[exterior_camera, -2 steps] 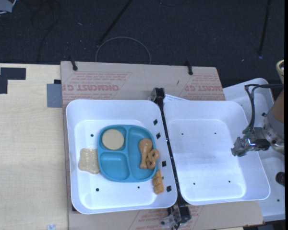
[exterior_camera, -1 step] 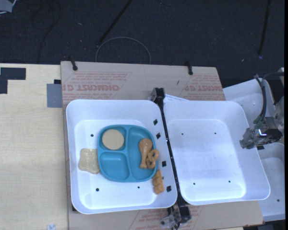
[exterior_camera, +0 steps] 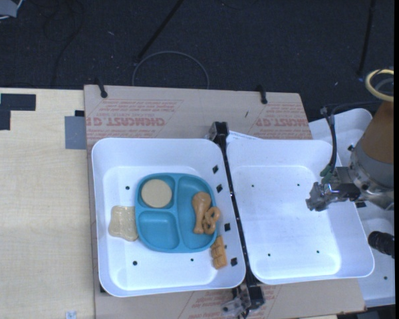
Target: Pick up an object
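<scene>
A blue divided plate (exterior_camera: 161,233) lies in the left bin (exterior_camera: 120,158). A round tan disc (exterior_camera: 155,193) rests in the plate's upper left compartment, and a tan pretzel-like piece (exterior_camera: 205,212) lies in its right compartment. A pale cracker-like piece (exterior_camera: 123,222) sits on the bin floor against the plate's left edge. A small orange-brown piece (exterior_camera: 218,252) lies by the plate's lower right corner. My gripper (exterior_camera: 317,200) hangs over the right side of the right bin (exterior_camera: 279,165), far from all of these things, with nothing visibly held.
The two bins meet at a black divider clip strip (exterior_camera: 227,198). Cardboard (exterior_camera: 186,115) lies under the bins. A wooden bench top (exterior_camera: 33,205) stretches to the left. Cables run over the dark floor at the back.
</scene>
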`<action>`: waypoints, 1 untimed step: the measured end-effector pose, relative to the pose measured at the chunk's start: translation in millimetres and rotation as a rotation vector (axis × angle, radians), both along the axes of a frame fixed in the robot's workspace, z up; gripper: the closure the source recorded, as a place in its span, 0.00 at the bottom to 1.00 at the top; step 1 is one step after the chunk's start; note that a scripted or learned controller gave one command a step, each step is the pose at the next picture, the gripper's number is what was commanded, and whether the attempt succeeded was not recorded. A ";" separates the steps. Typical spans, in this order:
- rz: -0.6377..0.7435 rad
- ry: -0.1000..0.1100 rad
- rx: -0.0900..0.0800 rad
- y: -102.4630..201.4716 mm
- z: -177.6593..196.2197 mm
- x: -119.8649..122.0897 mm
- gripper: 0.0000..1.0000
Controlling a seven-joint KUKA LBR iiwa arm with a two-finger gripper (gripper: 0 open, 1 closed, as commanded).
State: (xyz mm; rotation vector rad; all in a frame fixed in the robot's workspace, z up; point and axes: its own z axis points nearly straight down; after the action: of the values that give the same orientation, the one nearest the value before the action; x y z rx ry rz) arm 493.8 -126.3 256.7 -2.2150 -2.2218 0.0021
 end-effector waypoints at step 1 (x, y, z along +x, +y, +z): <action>0.001 0.001 0.001 59.1 -9.1 -5.6 1.00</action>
State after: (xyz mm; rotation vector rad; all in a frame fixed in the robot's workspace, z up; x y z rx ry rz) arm 488.2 -67.3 247.6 -2.2127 -2.2226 0.0024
